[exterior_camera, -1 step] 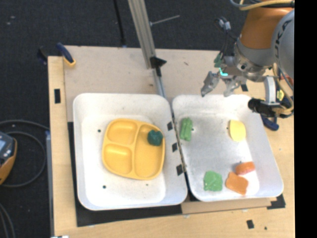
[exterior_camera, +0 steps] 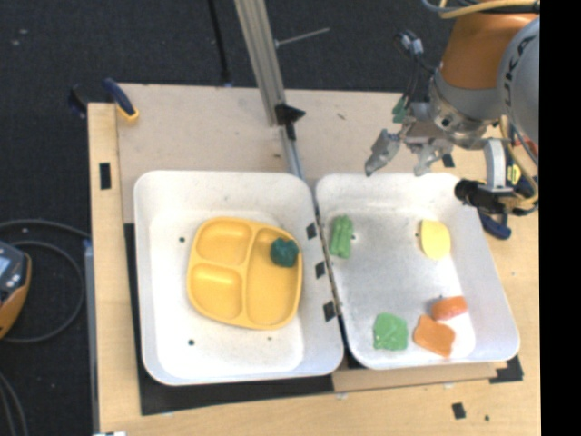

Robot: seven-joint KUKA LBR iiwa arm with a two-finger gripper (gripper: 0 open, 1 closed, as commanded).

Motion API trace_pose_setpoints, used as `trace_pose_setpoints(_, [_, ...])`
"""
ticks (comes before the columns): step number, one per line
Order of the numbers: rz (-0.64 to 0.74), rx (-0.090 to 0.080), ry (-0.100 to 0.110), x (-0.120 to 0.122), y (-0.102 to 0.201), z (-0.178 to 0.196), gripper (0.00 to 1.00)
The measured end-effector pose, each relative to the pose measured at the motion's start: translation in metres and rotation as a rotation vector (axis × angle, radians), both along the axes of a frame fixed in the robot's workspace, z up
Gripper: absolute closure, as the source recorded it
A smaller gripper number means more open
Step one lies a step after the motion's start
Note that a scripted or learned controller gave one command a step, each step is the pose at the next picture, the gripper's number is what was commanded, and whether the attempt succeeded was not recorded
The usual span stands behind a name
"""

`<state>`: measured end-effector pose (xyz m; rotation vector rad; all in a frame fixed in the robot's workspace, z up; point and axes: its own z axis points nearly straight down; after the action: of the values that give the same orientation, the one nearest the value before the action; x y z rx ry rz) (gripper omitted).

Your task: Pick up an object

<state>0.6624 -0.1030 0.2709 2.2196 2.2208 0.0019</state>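
Note:
My gripper [exterior_camera: 406, 159] hangs above the far edge of the right bin [exterior_camera: 399, 193], open, with nothing between its fingers. In that bin lie a long green piece [exterior_camera: 341, 237] at the left wall, a yellow piece [exterior_camera: 435, 240] to the right, a green lump [exterior_camera: 391, 331] near the front, and two orange pieces [exterior_camera: 434, 335] [exterior_camera: 448, 308] at the front right. All of them lie well below and in front of the gripper.
The left bin [exterior_camera: 163, 234] holds a yellow divided plate [exterior_camera: 238, 272] with a dark green object [exterior_camera: 284, 252] on its right compartment. A metal post [exterior_camera: 263, 57] rises behind the bins. Blue clamps [exterior_camera: 495, 207] sit at the right bin's far right corner.

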Motion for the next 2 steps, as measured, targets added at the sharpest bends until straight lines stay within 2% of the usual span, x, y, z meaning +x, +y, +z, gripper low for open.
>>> trace_pose_setpoints(2, [-0.002,-0.001,0.005,-0.01,-0.005,-0.117,0.0])
